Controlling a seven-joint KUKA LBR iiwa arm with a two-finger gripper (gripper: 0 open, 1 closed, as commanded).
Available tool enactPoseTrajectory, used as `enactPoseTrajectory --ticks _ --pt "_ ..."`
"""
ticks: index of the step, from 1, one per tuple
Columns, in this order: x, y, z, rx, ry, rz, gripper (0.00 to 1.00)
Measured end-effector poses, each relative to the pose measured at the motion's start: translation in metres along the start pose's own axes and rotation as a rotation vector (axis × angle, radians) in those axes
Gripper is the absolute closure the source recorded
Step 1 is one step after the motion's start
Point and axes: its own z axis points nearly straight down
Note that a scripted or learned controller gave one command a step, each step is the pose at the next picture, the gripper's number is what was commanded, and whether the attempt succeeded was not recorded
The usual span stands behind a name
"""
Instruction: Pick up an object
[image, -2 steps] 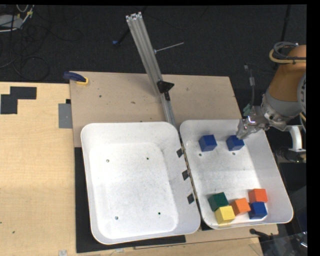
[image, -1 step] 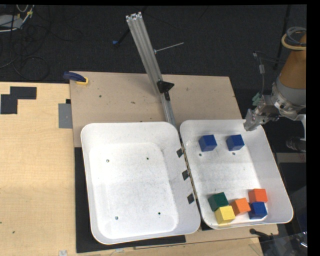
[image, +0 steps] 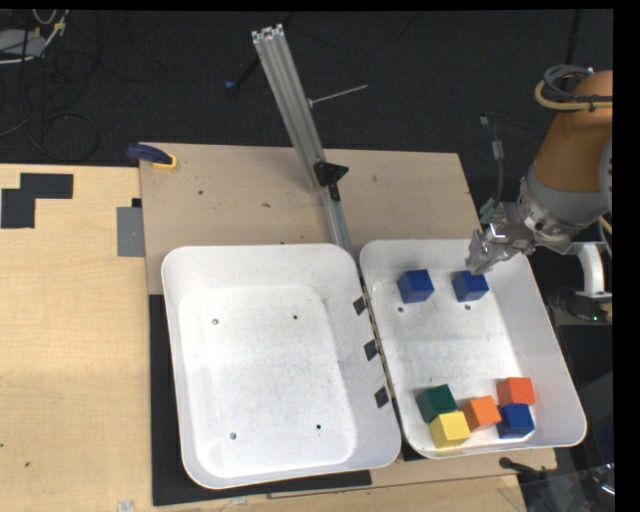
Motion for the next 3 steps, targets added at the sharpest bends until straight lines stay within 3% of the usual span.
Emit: enactPoseTrajectory --ticks 3 --pt "0.141 -0.066 -0.013 0.001 0.001 -0.001 1.0"
